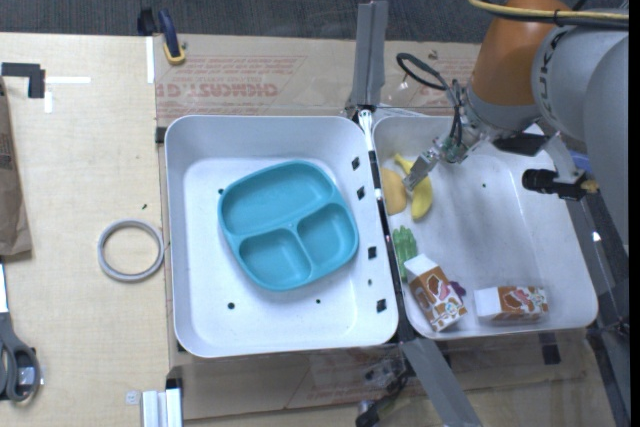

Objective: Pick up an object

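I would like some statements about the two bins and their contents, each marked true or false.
1. The blue divided plate lies in the left bin. True.
2. The banana lies in the left bin. False: it lies in the right bin.
3. The gripper is above the right bin's far left part, near the banana. True.
4. Two small boxes lie near the right bin's near edge. True.
5. The tape ring lies on the plate. False: it lies on the bench, left of the bins.
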`<state>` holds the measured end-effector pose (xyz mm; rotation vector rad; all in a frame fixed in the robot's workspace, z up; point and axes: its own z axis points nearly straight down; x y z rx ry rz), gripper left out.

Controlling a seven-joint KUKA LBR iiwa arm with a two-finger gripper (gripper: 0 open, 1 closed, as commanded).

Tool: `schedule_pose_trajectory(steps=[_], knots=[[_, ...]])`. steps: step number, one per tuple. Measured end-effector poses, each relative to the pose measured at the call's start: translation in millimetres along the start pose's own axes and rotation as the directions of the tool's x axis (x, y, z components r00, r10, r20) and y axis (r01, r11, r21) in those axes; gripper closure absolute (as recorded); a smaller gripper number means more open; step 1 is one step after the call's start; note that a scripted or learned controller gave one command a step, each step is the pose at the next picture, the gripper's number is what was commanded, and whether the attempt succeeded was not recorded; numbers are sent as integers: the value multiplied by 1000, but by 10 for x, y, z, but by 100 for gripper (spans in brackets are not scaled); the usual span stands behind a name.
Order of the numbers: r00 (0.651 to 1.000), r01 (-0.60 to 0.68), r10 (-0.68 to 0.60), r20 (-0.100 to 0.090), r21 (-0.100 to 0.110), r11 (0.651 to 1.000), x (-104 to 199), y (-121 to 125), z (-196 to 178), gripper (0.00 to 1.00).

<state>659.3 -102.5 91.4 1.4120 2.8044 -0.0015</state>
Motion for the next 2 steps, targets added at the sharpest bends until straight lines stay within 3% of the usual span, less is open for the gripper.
schedule_pose_trajectory(steps=[1, 2], knots=[[1000, -1, 1, 2, -1, 1000, -12, 2, -91, 100], [996, -89, 89, -1, 0, 996, 679, 508, -994, 100]])
